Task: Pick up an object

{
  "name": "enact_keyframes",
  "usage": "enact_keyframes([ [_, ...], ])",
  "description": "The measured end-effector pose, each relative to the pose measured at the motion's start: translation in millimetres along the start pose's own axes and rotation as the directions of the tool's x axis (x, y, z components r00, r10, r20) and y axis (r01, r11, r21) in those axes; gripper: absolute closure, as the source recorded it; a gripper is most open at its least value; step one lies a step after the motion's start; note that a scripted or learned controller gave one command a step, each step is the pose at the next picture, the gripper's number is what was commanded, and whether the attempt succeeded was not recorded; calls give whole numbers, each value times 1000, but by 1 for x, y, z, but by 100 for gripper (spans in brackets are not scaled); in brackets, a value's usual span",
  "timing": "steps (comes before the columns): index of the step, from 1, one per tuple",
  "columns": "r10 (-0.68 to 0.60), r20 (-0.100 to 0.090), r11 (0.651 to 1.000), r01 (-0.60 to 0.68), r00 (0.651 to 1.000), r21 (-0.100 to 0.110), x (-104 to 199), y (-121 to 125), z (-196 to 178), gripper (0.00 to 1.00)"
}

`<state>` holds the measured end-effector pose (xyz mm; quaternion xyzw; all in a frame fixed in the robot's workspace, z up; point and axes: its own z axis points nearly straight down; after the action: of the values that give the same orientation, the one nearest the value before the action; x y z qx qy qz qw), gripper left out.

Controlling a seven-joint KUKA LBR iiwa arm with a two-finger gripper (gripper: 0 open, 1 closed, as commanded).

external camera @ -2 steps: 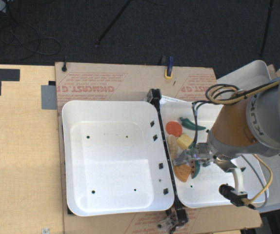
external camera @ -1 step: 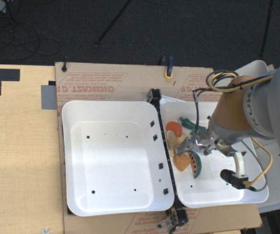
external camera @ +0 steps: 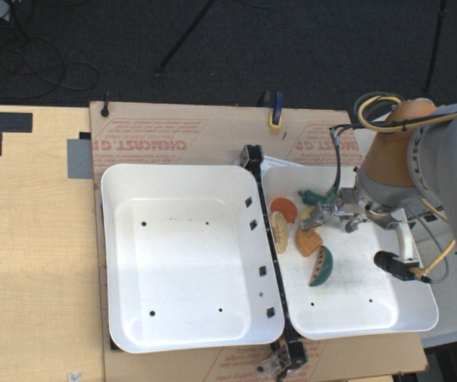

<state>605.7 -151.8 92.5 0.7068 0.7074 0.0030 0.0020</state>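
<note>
Tool [external camera: 318,216] low in the right white plastic bin [external camera: 372,313]; we cannot tell its finger state. Just beside it lie an orange wedge [external camera: 308,241], a round red piece [external camera: 283,209] and a green watermelon slice [external camera: 321,267].

You can read red print on the cardboard sheet [external camera: 173,134] under the bins: along its far edge "CHEMCRZT. G P" stands upside down, once behind each bin. Fainter red print at its near edge is illegible.
</note>
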Motion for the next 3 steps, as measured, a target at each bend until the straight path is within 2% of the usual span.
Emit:
enact_keyframes([
  [1,-3,3,1000,3,1000,-1,38,42,0,0],
  [2,0,6,1000,0,1000,-2,57,41,0,0],
  [3,2,10,1000,-2,1000,-4,63,41,0,0],
])
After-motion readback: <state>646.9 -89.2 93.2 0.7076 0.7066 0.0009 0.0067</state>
